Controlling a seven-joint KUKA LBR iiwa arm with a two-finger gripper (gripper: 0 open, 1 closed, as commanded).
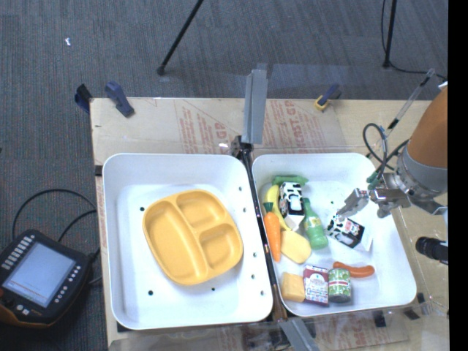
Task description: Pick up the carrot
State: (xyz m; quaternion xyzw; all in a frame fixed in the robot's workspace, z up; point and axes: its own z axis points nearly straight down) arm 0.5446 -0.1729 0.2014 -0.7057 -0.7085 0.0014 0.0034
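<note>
While the gripper (pixel 349 212) hangs open and empty, you're mid-approach: the carrot (pixel 273 234) lies well left.

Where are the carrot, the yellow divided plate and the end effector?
carrot (pixel 273 234): camera view, middle of its orange body, left edge of the right bin.
yellow divided plate (pixel 155 234): camera view, floor of its largest compartment, left bin.
end effector (pixel 356 205): camera view, at its fingertips, over the right bin.
</note>
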